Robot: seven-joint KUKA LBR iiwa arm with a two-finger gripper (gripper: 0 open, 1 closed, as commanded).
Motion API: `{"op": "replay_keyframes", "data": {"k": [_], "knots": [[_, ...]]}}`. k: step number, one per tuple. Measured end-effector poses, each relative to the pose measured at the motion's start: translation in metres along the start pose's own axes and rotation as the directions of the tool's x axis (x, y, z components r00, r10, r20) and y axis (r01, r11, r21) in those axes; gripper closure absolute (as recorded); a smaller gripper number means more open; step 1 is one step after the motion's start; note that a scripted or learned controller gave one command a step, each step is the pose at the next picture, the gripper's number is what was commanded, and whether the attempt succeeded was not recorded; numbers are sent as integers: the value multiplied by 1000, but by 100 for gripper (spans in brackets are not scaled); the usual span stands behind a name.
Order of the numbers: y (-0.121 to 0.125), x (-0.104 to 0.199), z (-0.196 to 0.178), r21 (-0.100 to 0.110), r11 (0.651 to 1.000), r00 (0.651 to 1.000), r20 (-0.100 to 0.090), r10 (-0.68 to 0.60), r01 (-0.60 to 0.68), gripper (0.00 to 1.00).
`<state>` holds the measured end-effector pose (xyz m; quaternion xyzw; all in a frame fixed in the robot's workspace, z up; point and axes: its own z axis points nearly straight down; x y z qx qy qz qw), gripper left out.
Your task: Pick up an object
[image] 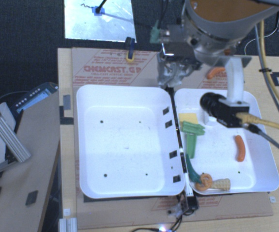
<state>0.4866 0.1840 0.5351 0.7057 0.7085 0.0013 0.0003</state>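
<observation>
While the arm [226, 18] hangs over the far edge of the bench, its gripper [171, 74] sits just above the far rim between the two bins – whether it grips or gapes I cannot tell. The right bin [262, 170] holds a green toy [191, 135], a yellow block [188, 117], an orange sausage [240, 148] and a coiled piece [206, 181] beside a cone [221, 183] – all apart from the gripper. The left bin [89, 144] lies beside it.

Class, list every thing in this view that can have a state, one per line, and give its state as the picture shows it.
gripper: hangs above the bins' far edge; fingers too blurred to judge
left bin: flat on the bench
right bin: flat, holds the objects
green tool: lying flat
orange sausage: lying flat, apart from the others
yellow block: lying flat, touching the green tool
waffle cone: on its side
</observation>
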Motion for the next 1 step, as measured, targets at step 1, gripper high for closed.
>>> {"op": "replay_keyframes", "data": {"k": [1], "knots": [[0,11,0,0,1000,1000,0,0,0,100]]}}
